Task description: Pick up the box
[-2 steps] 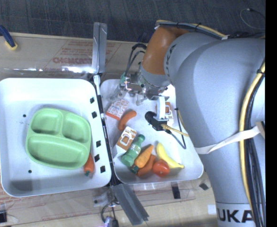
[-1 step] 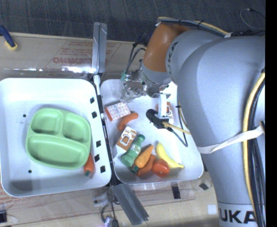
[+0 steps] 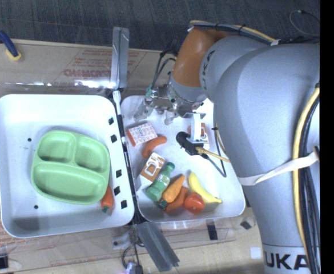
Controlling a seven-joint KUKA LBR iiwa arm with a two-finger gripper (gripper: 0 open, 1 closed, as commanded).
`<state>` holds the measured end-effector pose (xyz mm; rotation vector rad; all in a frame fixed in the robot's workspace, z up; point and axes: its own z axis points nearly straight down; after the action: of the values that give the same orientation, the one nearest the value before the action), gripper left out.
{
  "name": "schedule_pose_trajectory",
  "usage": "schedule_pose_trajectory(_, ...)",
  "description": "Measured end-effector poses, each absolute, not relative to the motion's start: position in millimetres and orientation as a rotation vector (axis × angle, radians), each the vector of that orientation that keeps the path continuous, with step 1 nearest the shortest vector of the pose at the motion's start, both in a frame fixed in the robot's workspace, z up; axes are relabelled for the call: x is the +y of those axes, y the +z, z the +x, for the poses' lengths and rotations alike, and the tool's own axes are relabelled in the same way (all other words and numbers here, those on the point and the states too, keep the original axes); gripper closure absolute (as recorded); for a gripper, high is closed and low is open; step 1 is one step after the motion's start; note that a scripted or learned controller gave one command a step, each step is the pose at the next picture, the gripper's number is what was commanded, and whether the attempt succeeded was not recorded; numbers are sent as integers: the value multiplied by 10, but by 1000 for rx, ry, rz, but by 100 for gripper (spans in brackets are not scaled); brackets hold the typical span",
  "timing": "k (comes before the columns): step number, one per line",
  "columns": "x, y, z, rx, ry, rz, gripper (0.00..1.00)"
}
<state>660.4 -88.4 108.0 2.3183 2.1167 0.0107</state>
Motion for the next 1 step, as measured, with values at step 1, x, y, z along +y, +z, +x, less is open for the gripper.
schedule_pose_trajectory(1, -938, 964, 6491, 1949, 7, 2465, 0)
